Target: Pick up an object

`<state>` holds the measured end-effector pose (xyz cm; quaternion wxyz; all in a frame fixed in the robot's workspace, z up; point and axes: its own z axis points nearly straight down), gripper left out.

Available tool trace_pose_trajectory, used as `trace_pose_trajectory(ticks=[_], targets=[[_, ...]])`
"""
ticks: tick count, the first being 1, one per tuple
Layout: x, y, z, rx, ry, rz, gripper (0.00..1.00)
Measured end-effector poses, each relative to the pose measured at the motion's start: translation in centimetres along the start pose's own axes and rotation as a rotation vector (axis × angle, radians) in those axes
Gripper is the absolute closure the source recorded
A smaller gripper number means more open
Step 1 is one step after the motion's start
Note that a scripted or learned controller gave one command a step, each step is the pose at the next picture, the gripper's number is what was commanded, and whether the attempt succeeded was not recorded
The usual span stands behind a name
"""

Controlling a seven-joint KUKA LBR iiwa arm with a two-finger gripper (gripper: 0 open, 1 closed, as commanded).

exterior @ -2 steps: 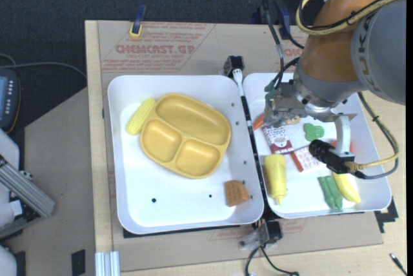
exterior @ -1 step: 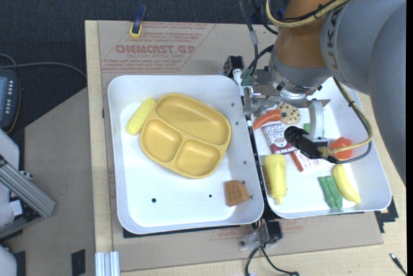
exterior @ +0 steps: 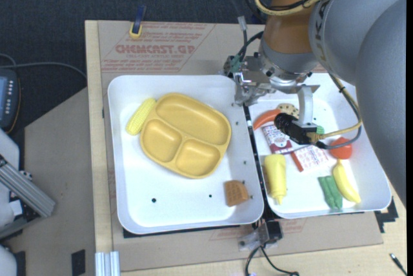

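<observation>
Now, bins: two, shallow white plastic, side by side: left bin (exterior: 129, 194), right bin (exterior: 303, 198).
Tray (exterior: 187, 134): one, glossy yellow, three hollows, lying at a slant in the left bin.
Corn (exterior: 141, 115): one knobbly yellow cob, touching the tray's left edge.
Cracker (exterior: 236, 192): one brown square, near the divider, apart from the tray.
Right bin: eight small things for the picking, crowded close.
Squash (exterior: 275, 176): one, stubby, yellow, by the divider.
Banana (exterior: 346, 183): one, smooth, yellow.
Bean (exterior: 330, 192): one green pod, just beside the banana.
Packets: two, flat, red-and-white: small packet (exterior: 273, 136), big packet (exterior: 311, 157).
Tomato (exterior: 344, 151): one, red, round.
Carrot (exterior: 264, 118): one, orange, curved.
Cookie (exterior: 287, 108): one, round, speckled, partly hidden.
Arm (exterior: 361, 29): grey, orange band, in from the right.
Claw (exterior: 240, 94): over the divider at the bins' far end; apart or together, can't tell from here.
</observation>
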<state>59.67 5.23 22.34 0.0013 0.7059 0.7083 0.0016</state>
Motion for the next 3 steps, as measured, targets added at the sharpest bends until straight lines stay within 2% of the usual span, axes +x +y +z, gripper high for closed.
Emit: trace_pose_trajectory(ticks=[1, 3], targets=[[-0.65, -0.30, -0.70, 0.001, -0.001, 0.003, 1.00], [0.30, -0.39, -1.14, 0.002, -0.002, 0.002, 1.00]])
